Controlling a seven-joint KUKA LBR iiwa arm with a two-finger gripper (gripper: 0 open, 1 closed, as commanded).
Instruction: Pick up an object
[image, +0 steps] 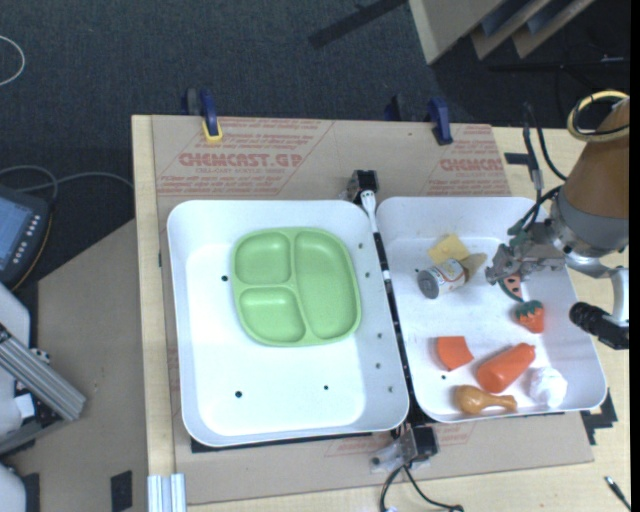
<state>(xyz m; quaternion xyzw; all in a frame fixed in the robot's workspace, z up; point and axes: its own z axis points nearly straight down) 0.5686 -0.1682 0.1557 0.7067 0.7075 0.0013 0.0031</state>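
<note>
Lying beside gripper (512, 268), small can (445, 277)

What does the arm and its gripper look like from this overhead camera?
The arm has an orange-brown band above a rounded grey wrist section. Black cables run along it. The gripper is a small, dark grey metal assembly; a black cylindrical part juts out below the wrist.

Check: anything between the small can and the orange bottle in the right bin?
Yes: the orange block lies between the can and the orange bottle, in the camera view.

Pale green plate (297, 286), white bins (200, 380)
</note>
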